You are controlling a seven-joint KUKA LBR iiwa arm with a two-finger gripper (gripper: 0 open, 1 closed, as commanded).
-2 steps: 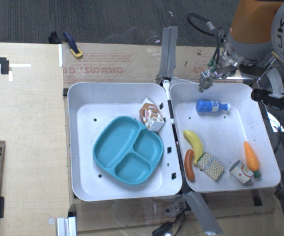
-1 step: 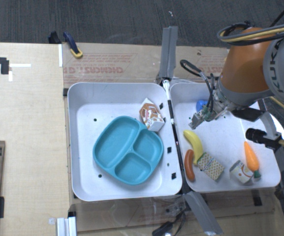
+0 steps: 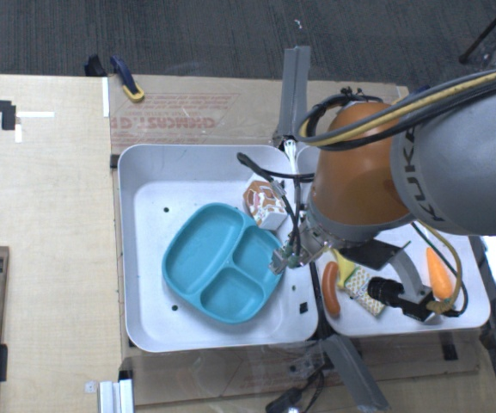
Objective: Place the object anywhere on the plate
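A blue plate (image 3: 217,265) with three compartments lies tilted in the left white bin (image 3: 144,231). A small box with a red and white print (image 3: 263,203) rests on the bin floor, just off the plate's upper right rim. My gripper (image 3: 286,258) hangs below the orange wrist band (image 3: 359,175), over the plate's right edge and a little below the printed box. The wrist hides most of the gripper, and I see nothing clearly held in it.
The right bin (image 3: 475,312) holds a red sausage-shaped toy (image 3: 330,289), an orange carrot (image 3: 437,274), a yellow piece (image 3: 346,269) and a patterned packet (image 3: 364,289). The arm covers most of that bin. A wall divides the two bins (image 3: 312,304).
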